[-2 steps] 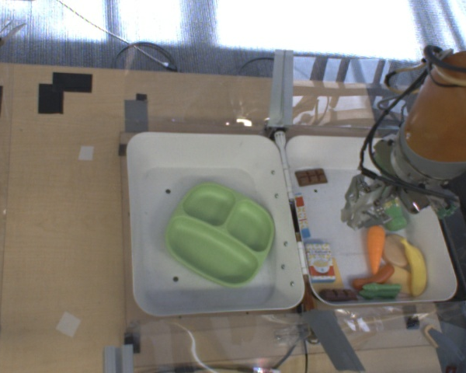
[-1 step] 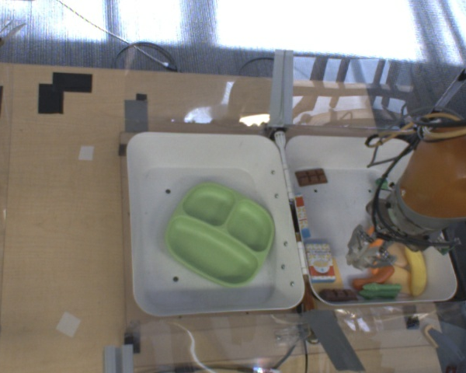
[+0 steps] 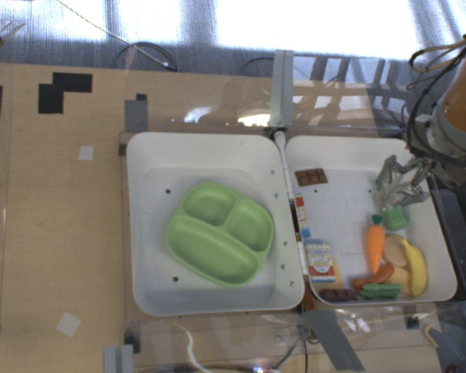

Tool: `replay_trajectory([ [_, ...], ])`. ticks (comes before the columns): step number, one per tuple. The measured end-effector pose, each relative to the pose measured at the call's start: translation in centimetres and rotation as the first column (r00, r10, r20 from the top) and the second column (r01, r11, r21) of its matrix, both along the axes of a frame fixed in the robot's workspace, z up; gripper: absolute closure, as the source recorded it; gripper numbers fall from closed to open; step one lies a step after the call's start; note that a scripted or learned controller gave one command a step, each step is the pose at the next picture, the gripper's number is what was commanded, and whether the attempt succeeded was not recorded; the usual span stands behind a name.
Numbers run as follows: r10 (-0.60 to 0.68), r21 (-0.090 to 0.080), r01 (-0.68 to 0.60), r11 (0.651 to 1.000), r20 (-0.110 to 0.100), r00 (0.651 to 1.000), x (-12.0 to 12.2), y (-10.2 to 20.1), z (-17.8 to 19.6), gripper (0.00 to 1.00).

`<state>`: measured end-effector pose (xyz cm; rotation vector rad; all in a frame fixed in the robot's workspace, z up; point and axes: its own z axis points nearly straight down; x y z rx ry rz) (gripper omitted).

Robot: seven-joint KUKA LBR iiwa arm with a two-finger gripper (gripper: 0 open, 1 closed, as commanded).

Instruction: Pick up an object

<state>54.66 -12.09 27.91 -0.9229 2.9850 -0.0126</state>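
The wooden bench [image 3: 54,231] spreads out far to the left of the gripper and carries both white bins. The left bin [image 3: 147,286] sits well away from the gripper, across the divider, and holds a green sectioned plate [image 3: 220,233] lying flat near its middle. The right bin [image 3: 342,200] is the one the gripper hangs over, at its far right side. The arm [image 3: 458,115] comes in from the right edge, its orange band showing above the wrist.

The gripper [image 3: 398,189] points down and leftward into the right bin; its metal fingers look spread somewhat apart, with nothing seen between them. Just below it, close to its tips, lies a small green piece [image 3: 395,219], and whether the tips touch it cannot be told. Below that, slightly left, is the carrot [image 3: 375,243], upright in the picture with its green top nearest the gripper. The banana [image 3: 415,266] lies below the gripper toward the near right corner, beside a pale round piece [image 3: 396,252]. A reddish sausage [image 3: 373,277] and a green pod [image 3: 381,291] lie lower still. A small carton [image 3: 320,259] rests down and well to the left, by the divider. One brown chocolate bar [image 3: 311,177] lies level with the gripper, far to its left; another [image 3: 338,294] sits at the near edge.
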Motion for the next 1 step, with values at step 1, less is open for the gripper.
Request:
replay_trajectory([
  [1, 0.346, 0.006, -0.346, 0.938, -0.018, 0.938, -3.08, 2.57, -15.23, 1.0],
])
